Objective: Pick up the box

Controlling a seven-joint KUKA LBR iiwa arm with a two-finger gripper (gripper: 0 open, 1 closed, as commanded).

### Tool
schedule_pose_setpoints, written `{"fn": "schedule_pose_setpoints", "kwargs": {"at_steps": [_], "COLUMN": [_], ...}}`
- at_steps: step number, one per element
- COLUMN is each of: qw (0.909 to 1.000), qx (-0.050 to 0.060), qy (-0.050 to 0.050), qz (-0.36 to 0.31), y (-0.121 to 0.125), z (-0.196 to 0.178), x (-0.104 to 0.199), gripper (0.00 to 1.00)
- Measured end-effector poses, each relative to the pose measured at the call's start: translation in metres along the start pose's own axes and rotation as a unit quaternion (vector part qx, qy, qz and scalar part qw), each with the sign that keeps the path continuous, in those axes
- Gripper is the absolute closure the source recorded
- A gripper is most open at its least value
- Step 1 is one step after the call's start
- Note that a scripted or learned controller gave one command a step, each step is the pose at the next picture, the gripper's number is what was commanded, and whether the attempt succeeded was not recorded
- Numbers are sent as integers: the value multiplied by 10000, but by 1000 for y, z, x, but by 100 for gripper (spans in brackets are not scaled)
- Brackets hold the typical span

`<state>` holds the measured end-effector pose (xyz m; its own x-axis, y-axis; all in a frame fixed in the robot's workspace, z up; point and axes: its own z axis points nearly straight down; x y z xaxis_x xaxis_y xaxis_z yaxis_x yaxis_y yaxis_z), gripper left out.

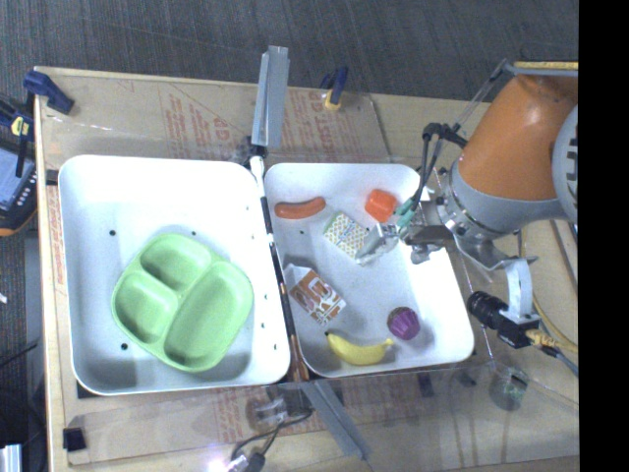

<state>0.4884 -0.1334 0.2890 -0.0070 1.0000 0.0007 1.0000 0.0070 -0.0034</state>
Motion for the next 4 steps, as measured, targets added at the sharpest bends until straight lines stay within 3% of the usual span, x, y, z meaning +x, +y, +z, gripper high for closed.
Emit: {"fn": "schedule_pose_setpoints", "kwargs": {"at_steps": [1,2,3,4], "qw": [9968,9990,10000,10000], "qx": [5,1,-33,-36], "qy": [-9,-12,4,-15], "qz": [799,437,-37,-52], "y": [66,116,112,113], "z": [65,184,191,180], "x": [-60,-40,-50,-51], "gripper": [0,0,0,100]}}
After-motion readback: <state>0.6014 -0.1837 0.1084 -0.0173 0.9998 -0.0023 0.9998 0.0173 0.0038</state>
